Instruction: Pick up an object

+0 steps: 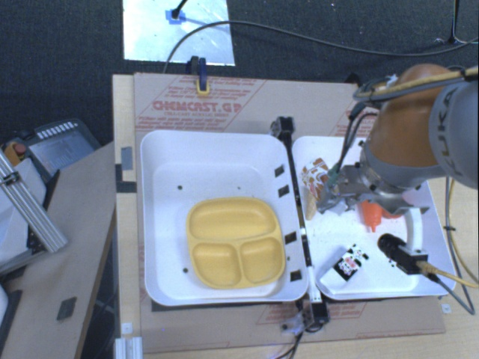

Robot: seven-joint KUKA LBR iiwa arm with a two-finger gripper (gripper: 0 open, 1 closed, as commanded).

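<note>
My gripper (330, 199) hangs low over the right bin (329, 279), near its left wall, under the grey and orange arm. Just left of it, touching or nearly so, lies a brown-and-white patterned packet (313, 178). An orange object (372, 215) sits right of the gripper, partly hidden by the wrist. A small black-and-white toy (349, 264) lies toward the bin's front, apart from the gripper. I see nothing clearly held.
The left bin (161, 200) holds a yellow divided plate (235, 241). A black divider strip (293, 200) runs between the two bins. The arm covers much of the right bin's back and right side.
</note>
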